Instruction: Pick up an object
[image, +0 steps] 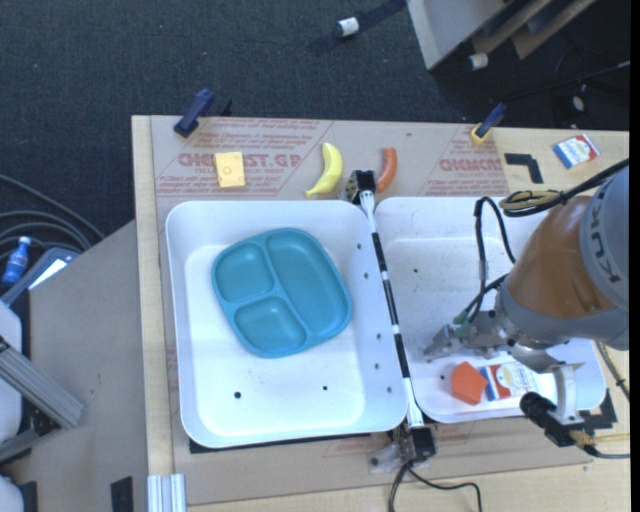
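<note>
Gripper (452, 341) is hovering just above-left of the orange block (466, 383); I'm unable to judge its closure.

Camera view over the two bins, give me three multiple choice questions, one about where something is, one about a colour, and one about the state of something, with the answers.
1. Where does the divided plate lie?
A. In the left bin
B. In the right bin
C. On the bench behind the bins

2. What colour is the blocky object near the front of the right bin?
A. Green
B. Orange
C. Purple

3. How does the toy banana stand in relation to the bins?
A. Inside the left bin, on the plate
B. Inside the right bin, under the arm
C. Outside both bins, on the bench behind them

Answers:
1 A, the blue plate sits on the left bin's white floor.
2 B, it is plainly orange, beside a white printed packet.
3 C, it lies on the board beyond the bins' back rims.
</note>
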